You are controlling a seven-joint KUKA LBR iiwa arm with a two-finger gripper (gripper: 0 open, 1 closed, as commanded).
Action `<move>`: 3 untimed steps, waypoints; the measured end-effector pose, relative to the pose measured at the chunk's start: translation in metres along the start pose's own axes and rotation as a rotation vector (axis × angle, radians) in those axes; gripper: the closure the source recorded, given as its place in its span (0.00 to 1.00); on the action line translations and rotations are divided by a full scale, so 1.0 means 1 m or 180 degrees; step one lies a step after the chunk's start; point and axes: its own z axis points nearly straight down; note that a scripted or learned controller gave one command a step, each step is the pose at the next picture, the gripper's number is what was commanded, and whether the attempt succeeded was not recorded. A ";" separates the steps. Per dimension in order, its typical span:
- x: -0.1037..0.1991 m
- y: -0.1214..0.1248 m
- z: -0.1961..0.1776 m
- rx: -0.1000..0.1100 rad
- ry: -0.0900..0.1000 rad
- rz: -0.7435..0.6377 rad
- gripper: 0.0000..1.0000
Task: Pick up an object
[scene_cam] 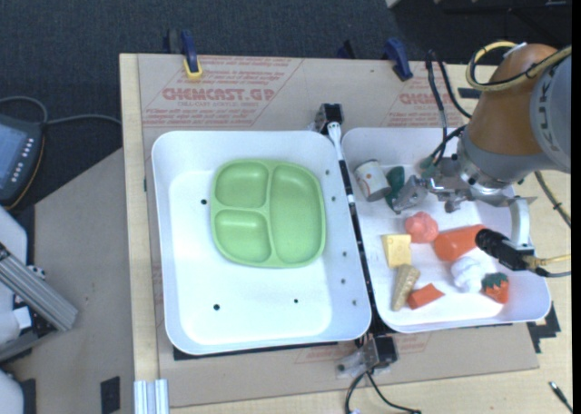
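My arm [522, 122] reaches over the right bin [536, 308], claw [419, 187] low beside a green toy [396, 178]; I cannot tell how it is set. The green divided plate [270, 212] lies in the left bin [182, 221]. Pink ball [420, 226], orange carrot [457, 241], yellow block [397, 250].

You've got a desk [136, 176] topped with brown board printed in red lettering, blue clamps [190, 47] at its far edge. Two white bins sit on it, touching: left bin [182, 303], right bin [508, 312].
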 end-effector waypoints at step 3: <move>0.002 0.006 -0.032 -0.0043 -0.0011 -0.0008 1.00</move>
